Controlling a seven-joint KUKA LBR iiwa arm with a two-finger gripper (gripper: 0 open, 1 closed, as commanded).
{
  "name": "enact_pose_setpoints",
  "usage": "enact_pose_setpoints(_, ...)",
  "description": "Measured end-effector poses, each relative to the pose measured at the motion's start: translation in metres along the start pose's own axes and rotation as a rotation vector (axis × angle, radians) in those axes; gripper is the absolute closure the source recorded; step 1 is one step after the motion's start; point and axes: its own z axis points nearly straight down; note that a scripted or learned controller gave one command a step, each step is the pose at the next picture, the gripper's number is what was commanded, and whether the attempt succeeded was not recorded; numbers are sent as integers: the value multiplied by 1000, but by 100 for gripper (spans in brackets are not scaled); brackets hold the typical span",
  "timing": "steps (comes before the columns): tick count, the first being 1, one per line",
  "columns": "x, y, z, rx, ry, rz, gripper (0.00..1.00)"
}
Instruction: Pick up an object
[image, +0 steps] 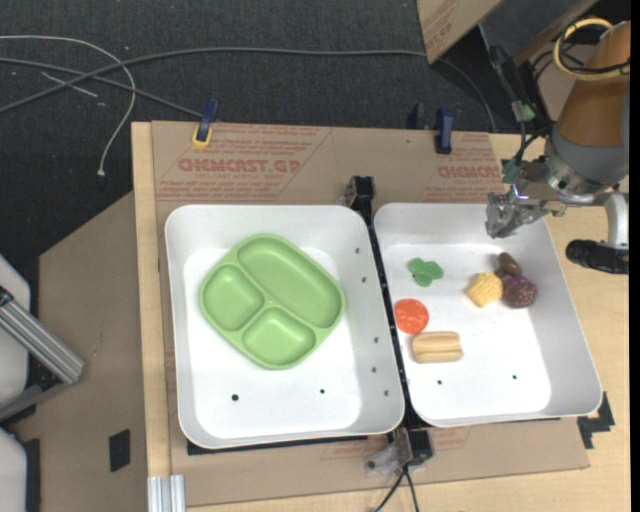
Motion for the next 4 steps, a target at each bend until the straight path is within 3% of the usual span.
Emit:
enact_pose_setpoints(1, 1, 3, -9, -15, -3, -3, 0)
enact_pose_setpoints(3, 0, 7, 104, -10, -2, -4, 0)
enact_pose_setpoints(4, 0, 7, 118, -12, -2, -4, 0)
